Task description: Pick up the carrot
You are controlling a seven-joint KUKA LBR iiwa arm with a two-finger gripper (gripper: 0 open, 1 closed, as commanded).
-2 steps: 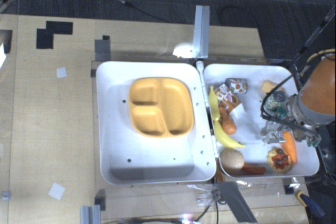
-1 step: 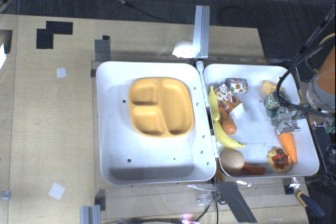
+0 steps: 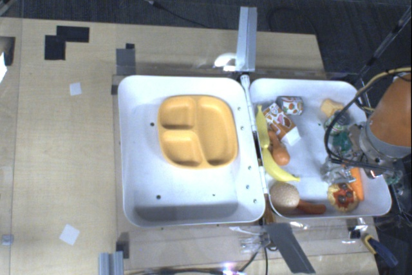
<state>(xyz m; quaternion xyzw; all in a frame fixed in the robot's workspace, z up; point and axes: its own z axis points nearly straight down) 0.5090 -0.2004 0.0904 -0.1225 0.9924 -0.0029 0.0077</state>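
1. Right bin [image 3: 302,85], near edge around 6 o'clock: brown round potato-like item [image 3: 284,194] with a dark red sausage [image 3: 313,207] just beside it.
2. Same bin, about 4 o'clock: carrot [image 3: 357,182], orange, lying beside a mixed red-yellow food item [image 3: 342,197].
3. Gripper [image 3: 339,167] sits right over the carrot's end; can't tell if its fingers are apart or closed, and no grip is visible.
4. Bin's left side, 9 o'clock: banana [image 3: 273,161] along the wall, an orange sausage-shaped piece [image 3: 280,152] touching it.
5. Far side, 12 o'clock: small printed packets [image 3: 283,111]; pale yellow chunk [image 3: 331,106] towards 1 o'clock.
6. Left bin [image 3: 138,158]: yellow three-compartment tray [image 3: 195,130], centred.
7. Both bins sit on the wooden tabletop [image 3: 58,158].
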